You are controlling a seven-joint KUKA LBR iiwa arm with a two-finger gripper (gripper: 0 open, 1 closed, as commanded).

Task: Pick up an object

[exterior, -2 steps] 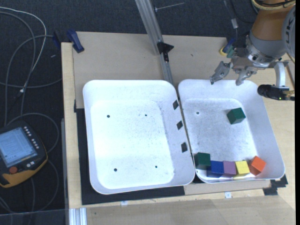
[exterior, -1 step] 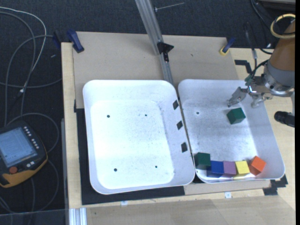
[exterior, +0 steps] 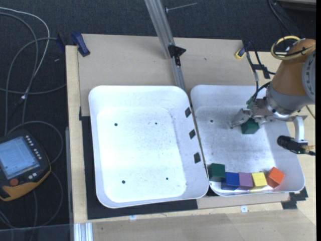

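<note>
My gripper [exterior: 247, 124] hangs over the middle of the right bin [exterior: 220, 134], below the grey and orange arm that comes in from the right. A small green block [exterior: 249, 128] sits between its fingers, and the gripper is shut on it. One grey finger [exterior: 237, 121] slants out to the block's left. Whether the block is clear of the bin floor is not plain from this angle.
A row of blocks lies along the right bin's front rim: dark green [exterior: 216, 171], blue [exterior: 232, 179], purple [exterior: 246, 179], yellow [exterior: 259, 179] and orange [exterior: 275, 176]. The left bin [exterior: 138, 144] adjoins on the left. A metal pole [exterior: 165, 34] rises behind the bins.
</note>
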